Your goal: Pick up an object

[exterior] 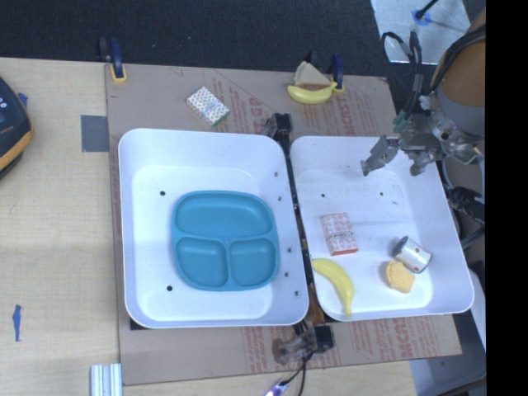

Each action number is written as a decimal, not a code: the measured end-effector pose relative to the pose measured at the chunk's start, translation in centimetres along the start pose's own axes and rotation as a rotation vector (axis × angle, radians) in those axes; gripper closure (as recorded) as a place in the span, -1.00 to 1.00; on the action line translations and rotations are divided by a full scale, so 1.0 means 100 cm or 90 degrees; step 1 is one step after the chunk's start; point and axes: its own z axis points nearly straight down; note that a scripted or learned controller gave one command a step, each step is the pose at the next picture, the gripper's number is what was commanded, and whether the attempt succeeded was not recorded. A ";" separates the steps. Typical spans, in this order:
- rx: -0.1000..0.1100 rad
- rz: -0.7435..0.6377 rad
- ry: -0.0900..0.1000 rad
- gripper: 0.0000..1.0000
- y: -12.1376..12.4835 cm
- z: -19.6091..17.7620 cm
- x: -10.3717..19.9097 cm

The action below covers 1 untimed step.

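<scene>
The pincer (398,157) hovers above the right bin (363,151) at about one o'clock of that bin, its two fingers spread with nothing between them. The arm (462,77) comes in from three o'clock, wrist tilted so the fingers point down and toward nine o'clock. The candidates all lie well apart from it along the bin's six o'clock side: a banana (335,282) at seven o'clock leaning on the rim, a small printed packet (338,233) near the centre, a silver can (411,253) and a yellow chunk (400,277) at five o'clock, touching each other. The likely trouble: the can may roll off under a closing finger, and the flat packet offers little to pinch. The banana against the wall may block one finger. The left bin (136,221) holds a blue divided tray (224,239).
</scene>
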 end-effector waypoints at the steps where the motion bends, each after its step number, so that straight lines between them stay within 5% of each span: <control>1: 0.001 0.000 0.000 -1.00 -0.026 0.063 0.041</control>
